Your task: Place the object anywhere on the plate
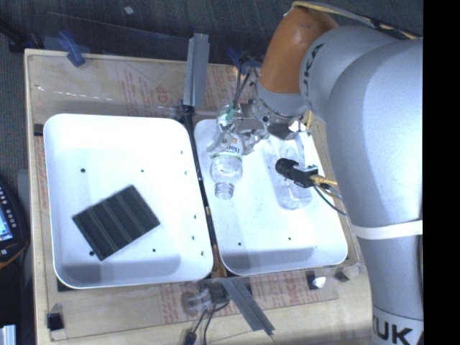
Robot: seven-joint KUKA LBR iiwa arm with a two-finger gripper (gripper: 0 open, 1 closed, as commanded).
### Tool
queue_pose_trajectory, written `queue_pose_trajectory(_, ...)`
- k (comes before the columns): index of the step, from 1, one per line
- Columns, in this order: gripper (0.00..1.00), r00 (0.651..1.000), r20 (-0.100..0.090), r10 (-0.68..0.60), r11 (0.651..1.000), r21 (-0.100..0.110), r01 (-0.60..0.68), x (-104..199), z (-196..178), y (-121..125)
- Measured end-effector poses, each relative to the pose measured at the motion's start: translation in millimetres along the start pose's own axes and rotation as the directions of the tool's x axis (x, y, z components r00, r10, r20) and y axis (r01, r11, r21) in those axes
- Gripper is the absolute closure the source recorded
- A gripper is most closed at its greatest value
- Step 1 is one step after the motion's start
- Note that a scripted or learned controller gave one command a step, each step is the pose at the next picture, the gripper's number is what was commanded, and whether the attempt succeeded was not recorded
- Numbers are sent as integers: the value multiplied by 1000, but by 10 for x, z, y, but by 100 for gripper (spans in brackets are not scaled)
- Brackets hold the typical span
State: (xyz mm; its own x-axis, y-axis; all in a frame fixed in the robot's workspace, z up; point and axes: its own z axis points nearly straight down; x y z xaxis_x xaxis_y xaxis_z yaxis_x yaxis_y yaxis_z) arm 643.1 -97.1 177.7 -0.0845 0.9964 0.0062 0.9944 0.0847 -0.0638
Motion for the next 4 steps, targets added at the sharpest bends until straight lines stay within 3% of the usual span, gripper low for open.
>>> queue_pose_trajectory(1, 100, 997, 1, 73, 996, -56, -73, 349, -322, -200)
queue_pose_trajectory(2, 100, 984, -4, 176, 983, -55, -176, 617, -527, -484)
queue_pose_trajectory(4, 100, 980, -4, 197, 979, -58, -197, 786, -347, -94)
